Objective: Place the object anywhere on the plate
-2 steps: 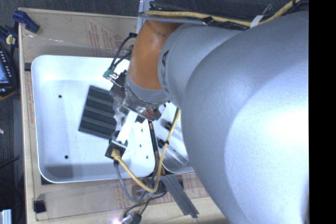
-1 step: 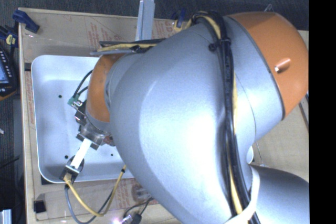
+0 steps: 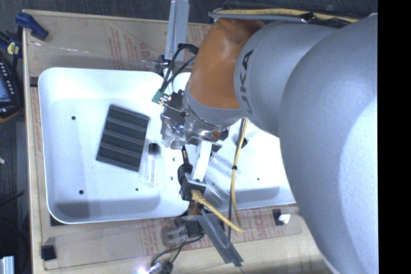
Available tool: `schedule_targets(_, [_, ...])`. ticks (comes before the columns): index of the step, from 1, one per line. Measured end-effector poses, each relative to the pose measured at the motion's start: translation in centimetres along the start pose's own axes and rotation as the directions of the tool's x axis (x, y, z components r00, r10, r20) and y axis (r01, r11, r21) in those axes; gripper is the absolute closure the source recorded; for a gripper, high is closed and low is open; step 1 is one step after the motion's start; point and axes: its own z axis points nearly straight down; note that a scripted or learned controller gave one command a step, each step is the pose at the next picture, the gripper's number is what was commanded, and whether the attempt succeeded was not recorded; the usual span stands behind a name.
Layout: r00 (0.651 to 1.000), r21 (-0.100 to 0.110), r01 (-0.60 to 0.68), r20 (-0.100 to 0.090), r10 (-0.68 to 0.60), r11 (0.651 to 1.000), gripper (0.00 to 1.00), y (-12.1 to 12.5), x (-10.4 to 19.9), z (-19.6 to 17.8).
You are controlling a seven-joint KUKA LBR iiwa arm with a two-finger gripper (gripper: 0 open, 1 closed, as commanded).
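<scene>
The grey arm's two-finger gripper [image 3: 168,131] is hanging over the right edge of the left shallow white bin [image 3: 58,138]; how it is set cannot be told. A dark ribbed rectangular plate [image 3: 122,137] is lying to its left, with a small clear vial [image 3: 152,163] lying between them, just below the gripper.

The only readable lettering is a partial "KA" in dark letters, turned sideways, on the grey arm [image 3: 302,99] just right of its orange band [image 3: 218,67], at about two o'clock from the view's centre, while faint reddish printing on the bench board [image 3: 122,35] is too blurred to read.
</scene>
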Motion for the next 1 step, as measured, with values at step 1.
schedule_targets(1, [0.987, 0.006, -0.163, 0.007, 0.163, 0.987, 1.00, -4.60, 5.24, 9.32])
